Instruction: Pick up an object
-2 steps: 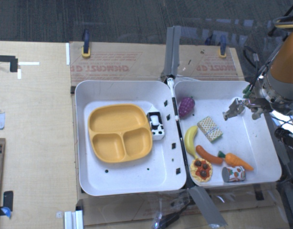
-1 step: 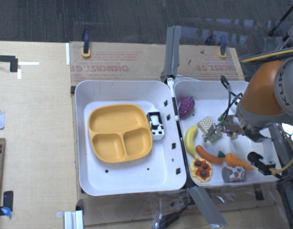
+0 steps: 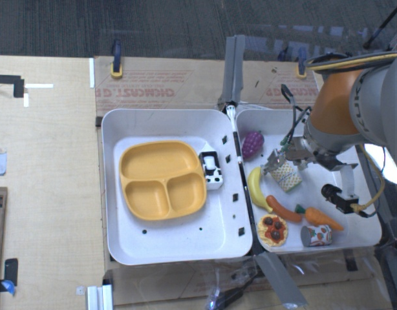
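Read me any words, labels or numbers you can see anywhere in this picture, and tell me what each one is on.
Red printed lettering on the cardboard sheet behind the bins: a word and lines of smaller print, upside down and too blurred to read reliably.
Label on the small can in the right bin: too small to read.
Black and white item beside the yellow divided plate: no legible text.
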Robot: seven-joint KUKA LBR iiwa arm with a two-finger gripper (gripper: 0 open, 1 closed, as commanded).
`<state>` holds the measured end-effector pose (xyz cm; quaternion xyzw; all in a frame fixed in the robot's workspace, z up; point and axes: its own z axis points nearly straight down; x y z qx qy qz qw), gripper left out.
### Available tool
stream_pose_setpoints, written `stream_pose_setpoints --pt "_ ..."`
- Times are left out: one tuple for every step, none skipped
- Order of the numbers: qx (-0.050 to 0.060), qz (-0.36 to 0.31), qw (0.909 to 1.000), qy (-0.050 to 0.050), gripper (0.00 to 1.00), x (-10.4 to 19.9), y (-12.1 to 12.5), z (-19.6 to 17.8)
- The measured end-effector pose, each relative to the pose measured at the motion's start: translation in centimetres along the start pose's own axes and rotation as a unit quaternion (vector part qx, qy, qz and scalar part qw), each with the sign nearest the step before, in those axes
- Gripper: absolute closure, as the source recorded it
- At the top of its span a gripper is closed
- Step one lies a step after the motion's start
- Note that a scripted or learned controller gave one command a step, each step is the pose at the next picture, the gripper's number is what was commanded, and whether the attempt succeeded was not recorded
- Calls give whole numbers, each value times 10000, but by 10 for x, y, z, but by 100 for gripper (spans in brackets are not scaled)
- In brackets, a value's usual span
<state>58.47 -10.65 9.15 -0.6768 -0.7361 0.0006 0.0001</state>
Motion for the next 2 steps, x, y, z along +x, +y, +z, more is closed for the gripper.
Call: stream_pose_setpoints --pt "3 22 10000 0 100 -1 0 -9" --pt "0 561 9984 -6 100 27 38 -100"
